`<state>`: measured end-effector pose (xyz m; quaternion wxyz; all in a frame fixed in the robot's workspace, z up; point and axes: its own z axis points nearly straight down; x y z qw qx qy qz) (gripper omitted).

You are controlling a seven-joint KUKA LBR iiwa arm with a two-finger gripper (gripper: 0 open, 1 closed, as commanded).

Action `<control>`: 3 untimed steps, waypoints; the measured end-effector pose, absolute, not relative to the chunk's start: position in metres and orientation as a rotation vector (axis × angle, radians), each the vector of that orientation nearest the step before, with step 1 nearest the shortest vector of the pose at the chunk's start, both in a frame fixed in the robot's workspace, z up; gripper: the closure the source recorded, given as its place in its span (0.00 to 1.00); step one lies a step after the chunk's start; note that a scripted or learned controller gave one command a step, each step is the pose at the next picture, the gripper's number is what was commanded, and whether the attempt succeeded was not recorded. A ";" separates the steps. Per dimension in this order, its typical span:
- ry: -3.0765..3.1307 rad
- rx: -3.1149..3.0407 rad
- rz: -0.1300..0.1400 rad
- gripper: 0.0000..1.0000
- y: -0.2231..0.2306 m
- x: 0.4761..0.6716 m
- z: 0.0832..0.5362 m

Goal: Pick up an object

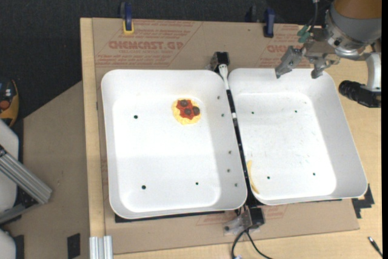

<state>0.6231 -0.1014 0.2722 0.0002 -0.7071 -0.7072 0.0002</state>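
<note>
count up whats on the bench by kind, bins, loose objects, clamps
white bins: 2, left bin and right bin
loose objects: 1, a yellow and red piece in the left bin
blue clamps: 2, one and another on the board's far edge
total: 5
The gripper hangs open above the right bin's far rim.

Two bins side by side on a board on the counter.
Left bin (121,148) holds one small object (187,111), in its far half, toward the inner wall. Right bin (339,148) touches the left along a shared seam. The claw (301,68) hangs over the right bin's far rim, fingers spread apart. Two clamps (127,16) grip the board's (151,42) far edge.
</note>
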 end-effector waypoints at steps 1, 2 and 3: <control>-2.224 -2.222 -0.003 1.00 -0.101 0.624 0.283; -2.241 -2.220 -0.020 1.00 -0.024 0.669 0.398; -2.220 -2.211 0.010 1.00 0.019 0.665 0.273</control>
